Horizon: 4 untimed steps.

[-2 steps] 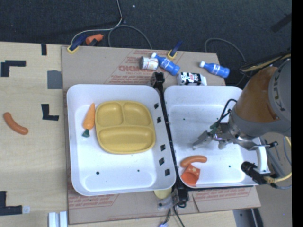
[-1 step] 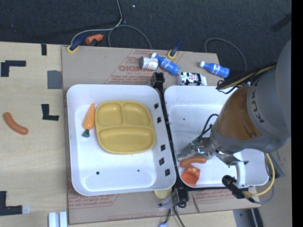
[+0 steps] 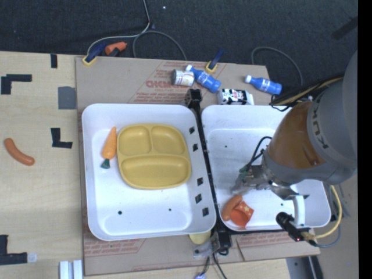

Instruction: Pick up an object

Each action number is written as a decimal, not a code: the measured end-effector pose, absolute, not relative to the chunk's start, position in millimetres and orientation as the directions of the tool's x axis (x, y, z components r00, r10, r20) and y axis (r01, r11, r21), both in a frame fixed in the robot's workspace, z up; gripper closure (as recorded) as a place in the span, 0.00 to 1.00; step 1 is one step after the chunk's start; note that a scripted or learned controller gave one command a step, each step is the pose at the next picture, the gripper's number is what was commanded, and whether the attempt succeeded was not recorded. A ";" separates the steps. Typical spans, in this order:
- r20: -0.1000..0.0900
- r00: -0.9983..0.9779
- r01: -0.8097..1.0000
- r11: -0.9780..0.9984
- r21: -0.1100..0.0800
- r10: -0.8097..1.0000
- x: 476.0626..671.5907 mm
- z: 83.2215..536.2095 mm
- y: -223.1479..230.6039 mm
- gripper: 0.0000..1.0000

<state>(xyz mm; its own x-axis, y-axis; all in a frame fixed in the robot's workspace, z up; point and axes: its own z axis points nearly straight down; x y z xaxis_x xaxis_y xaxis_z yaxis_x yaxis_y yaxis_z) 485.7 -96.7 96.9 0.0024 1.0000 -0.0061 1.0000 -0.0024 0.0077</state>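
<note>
An orange-red toy [image 3: 238, 210] lies in the right bin [image 3: 302, 217], near its front left corner. My gripper [image 3: 246, 178] hangs just above and behind that toy, in the left half of the bin; the grey arm with its orange band covers the bin's right half. In the left bin [image 3: 99, 214], a yellow divided plate [image 3: 154, 156] sits in the middle. An orange carrot toy [image 3: 109, 143] lies against the plate's left edge.
Behind the bins lie a white bottle [image 3: 183, 77], two blue bottles [image 3: 207, 80] [image 3: 265, 85] and a black-and-white item [image 3: 235, 96]. A sausage toy [image 3: 18, 151] rests on the bench at far left. Clips line the divider between the bins.
</note>
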 end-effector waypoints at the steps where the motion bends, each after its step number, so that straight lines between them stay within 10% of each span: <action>1: -0.005 0.002 1.000 -0.002 0.008 1.000 529.8 164.0 -154.7 1.00; 2: 0.003 -0.012 1.000 0.012 0.008 1.000 524.5 252.8 -57.5 1.00; 3: 0.000 -0.002 1.000 0.002 -0.001 1.000 522.8 247.1 -63.8 0.00; 4: 0.001 0.005 1.000 -0.005 -0.012 1.000 479.8 158.4 -96.5 0.00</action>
